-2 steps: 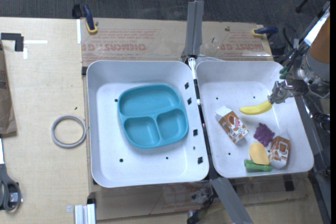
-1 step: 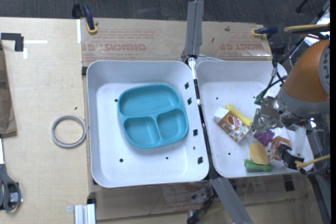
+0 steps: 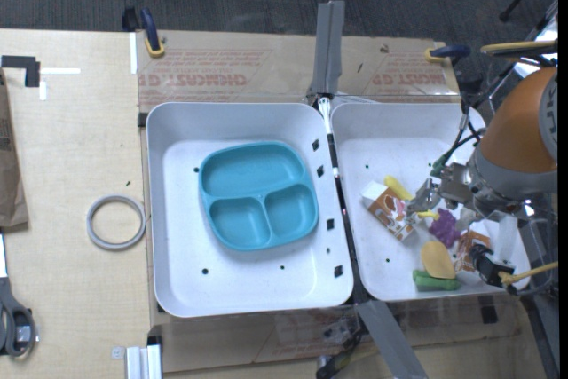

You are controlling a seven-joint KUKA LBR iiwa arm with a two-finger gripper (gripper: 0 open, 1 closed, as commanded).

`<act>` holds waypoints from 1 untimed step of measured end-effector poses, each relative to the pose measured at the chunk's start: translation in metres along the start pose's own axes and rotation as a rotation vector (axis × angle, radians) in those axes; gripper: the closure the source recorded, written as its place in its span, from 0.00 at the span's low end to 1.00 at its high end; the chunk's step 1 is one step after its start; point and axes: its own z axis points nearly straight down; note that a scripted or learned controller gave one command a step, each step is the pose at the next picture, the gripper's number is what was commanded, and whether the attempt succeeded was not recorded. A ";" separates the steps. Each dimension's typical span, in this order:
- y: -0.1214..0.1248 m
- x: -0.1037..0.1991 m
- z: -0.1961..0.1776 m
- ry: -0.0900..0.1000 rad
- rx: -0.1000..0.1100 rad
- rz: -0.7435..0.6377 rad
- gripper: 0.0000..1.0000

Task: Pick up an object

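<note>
**Camera view: end effector low over the right bin's pile, snack packet just to its left**

You have the end effector (image 3: 432,193) down in the right bin (image 3: 382,138), at the upper edge of the clutter. Whether it is spread or closed, you cannot tell; nothing visibly sits in it. The nearest candidate, the brown snack packet (image 3: 390,210), lies just beside it toward the left bin (image 3: 177,191), its long axis running diagonally from upper left to lower right. The purple toy (image 3: 444,227) sits just below the tool, the yellow piece (image 3: 436,260) further down. The blue tray (image 3: 258,195) lies well apart.
</note>
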 end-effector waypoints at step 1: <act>0.065 0.050 0.025 0.002 -0.031 -0.147 0.00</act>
